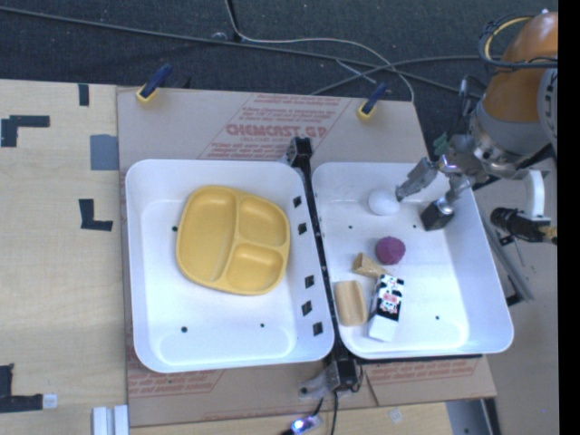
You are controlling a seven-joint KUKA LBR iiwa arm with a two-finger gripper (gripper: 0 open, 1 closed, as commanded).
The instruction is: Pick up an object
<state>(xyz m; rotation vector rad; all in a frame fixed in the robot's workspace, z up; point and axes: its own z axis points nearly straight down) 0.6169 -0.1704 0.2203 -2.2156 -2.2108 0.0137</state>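
My gripper (424, 199) hangs over the upper right of the right bin (471, 270), its two fingers spread open with nothing between them. A small white ball (382, 203) lies just left of the fingertips, close to one finger. Lower in the same bin sit a purple ball (391, 249), a small tan wedge (366, 265), a tan block (349, 302) and a white carton with a cow print (387, 306). The left bin (154, 270) holds a yellow divided plate (232, 239).
The two bins meet at a black-clipped divider (311, 243). Cardboard (272, 120) lies under the bins, held by yellow clamps (154, 82) at the back. Cables (362, 57) trail across the dark floor behind. The arm's orange band (535, 39) stands at the far right.
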